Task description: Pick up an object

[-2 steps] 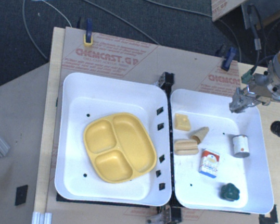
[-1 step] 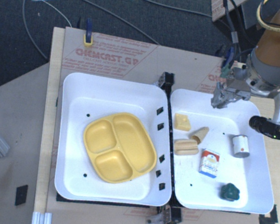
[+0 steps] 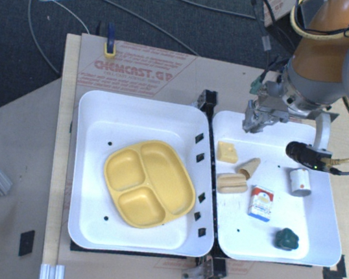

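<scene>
Looking down on the bench, we see two shallow white bins side by side on a tan board. The left bin (image 3: 83,174) holds a yellow plastic tray (image 3: 148,183), smooth and rounded, split into three compartments, its long axis running diagonally from upper left to lower right.

The right bin (image 3: 328,225) carries the small pieces. A pale yellow block (image 3: 227,152), roughly square, sits near the divider. Just below it lie two tan, wood-like pieces: a short cone-shaped one (image 3: 248,166) tilted with its narrow end toward the upper right, and a blocky log (image 3: 231,183) whose long axis runs nearly left to right, its right end slightly raised in the view. The two look to be touching or nearly so. To the right, a small flat box (image 3: 261,204) with red and blue print lies with its long axis roughly up and down. A white cylinder (image 3: 299,181) lies beside it, and a dark green lumpy object (image 3: 287,239) sits near the lower right corner.

The gripper (image 3: 256,123) hangs over the bin's upper edge, apart from all pieces. We cannot tell from this angle how it is set.
</scene>
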Controlling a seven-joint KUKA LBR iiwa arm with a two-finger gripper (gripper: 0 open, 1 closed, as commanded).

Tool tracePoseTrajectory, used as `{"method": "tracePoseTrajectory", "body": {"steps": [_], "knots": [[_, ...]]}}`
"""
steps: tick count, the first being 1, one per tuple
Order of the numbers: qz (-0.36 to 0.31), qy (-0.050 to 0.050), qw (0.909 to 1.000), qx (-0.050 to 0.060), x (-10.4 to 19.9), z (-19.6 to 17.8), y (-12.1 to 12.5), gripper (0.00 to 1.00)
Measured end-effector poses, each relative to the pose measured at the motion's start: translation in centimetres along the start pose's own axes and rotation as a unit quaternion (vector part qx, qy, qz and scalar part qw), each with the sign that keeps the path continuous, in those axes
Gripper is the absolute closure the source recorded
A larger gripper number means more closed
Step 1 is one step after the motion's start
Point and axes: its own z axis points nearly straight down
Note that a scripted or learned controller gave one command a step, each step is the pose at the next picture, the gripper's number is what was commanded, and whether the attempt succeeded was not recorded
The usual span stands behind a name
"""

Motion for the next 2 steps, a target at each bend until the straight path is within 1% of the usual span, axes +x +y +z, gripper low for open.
{"method": "tracePoseTrajectory", "body": {"steps": [1, 2], "knots": [[0.000, 0.000, 1.0000, -0.001, 5.1, 0.1, 0.3, 1.00], [-0.001, 0.000, 1.0000, 0.000, 11.0, 0.7, 0.1, 1.00]]}}
